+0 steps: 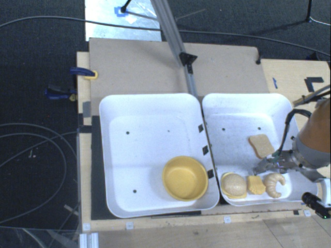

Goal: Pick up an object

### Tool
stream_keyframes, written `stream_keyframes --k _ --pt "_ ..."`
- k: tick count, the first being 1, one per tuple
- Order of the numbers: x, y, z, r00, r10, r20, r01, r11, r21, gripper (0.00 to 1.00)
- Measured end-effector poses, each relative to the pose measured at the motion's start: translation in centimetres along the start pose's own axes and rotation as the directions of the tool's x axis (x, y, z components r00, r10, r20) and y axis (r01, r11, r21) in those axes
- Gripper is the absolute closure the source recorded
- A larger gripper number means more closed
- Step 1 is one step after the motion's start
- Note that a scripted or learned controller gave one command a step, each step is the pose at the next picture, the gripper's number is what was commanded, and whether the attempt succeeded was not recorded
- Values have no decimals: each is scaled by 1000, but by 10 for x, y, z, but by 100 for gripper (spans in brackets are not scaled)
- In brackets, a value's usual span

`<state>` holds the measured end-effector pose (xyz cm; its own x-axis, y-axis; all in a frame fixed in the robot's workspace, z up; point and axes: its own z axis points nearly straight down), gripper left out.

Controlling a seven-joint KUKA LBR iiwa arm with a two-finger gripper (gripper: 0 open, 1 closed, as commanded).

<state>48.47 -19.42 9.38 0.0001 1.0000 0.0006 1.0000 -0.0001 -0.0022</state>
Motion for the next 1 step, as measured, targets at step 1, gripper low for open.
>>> stream_keyframes --k 1 --pt "0 2 -13 1000 0 2 0 1000 -6 100"
